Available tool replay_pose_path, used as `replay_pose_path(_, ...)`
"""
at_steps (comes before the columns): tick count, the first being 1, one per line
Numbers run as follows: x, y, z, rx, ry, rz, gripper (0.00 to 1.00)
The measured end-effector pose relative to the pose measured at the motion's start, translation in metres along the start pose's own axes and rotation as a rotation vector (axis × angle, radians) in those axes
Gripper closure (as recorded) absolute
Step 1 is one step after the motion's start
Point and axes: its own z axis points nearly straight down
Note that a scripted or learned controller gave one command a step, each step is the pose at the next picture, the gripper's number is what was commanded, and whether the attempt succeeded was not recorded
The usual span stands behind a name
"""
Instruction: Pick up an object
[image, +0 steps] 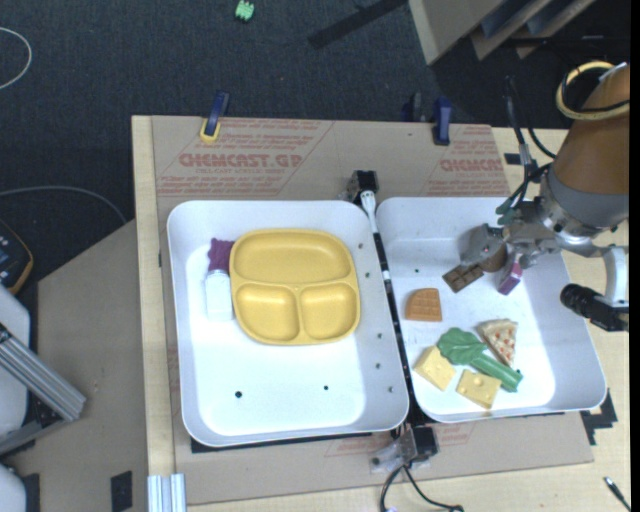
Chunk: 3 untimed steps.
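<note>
Work on the pick looks to be at the reach-in stage, nothing lifted that I can vouch for. From where I stand, the arm (590, 150) comes in from the right and its gripper (497, 262) hangs low over the upper part of the right bin (575, 395). A brown, bar-like object (464, 275) lies just at the fingertips, touching or very nearly so, and a small purple piece (511, 278) sits right beside them. Whether either one is actually between the fingers I cannot tell; the gripper's own body hides the gap, so how far it stands open is beyond me too.

Further down the same bin lie a tan waffle-like square (424, 305), a green leafy toy (470, 350), a pizza slice (500, 340) and two yellow cheese blocks (436, 368), all bunched near the lower middle and well apart from the gripper.

In the left bin (290, 415), a yellow divided plate (295, 285) rests with a white bottle with a purple top (217, 280) tucked against its left edge.

My judgement: the approach is made, and the closing, the gripping and the lift are still to be proven. The brown object seems the likely target.
</note>
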Motion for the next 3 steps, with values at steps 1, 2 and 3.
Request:
replay_pose_path(1, 0.001, -0.006, 0.063, 0.008, 0.002, 0.001, 0.0)
replay_pose_path(2, 0.0, -0.004, 0.11, -0.003, -0.001, 0.002, 0.0)
replay_pose_path(3, 0.001, -0.006, 0.101, -0.001, -0.001, 0.002, 1.0)
